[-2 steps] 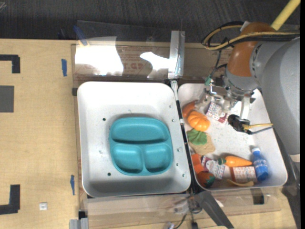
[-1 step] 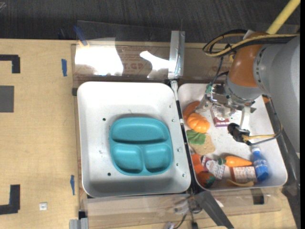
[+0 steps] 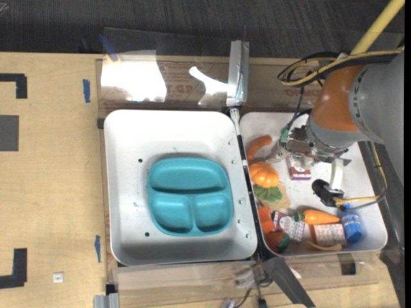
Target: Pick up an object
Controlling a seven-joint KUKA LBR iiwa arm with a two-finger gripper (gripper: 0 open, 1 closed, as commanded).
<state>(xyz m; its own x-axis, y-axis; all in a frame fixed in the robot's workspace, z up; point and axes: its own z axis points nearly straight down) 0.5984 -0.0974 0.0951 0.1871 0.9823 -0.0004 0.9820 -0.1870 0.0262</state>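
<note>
Gripper (image 3: 300, 164) low over the right bin (image 3: 371, 191) near its back edge, finger spread not discernible and possibly nothing held; toy pumpkin (image 3: 264, 174) at that bin's left wall, carrot (image 3: 320, 217) toward its front edge; teal divided tray (image 3: 190, 194) centred in left bin (image 3: 122, 172).

Bright, even overhead light fills the scene. Strong white glare burns out the clear sheet (image 3: 138, 82) behind the left bin (image 3: 122, 140), hiding its surface. Shadows are soft and short; the teal tray (image 3: 190, 194) casts almost none. Focus is slightly soft throughout, and the arm (image 3: 366, 101) looks mildly blurred.
</note>
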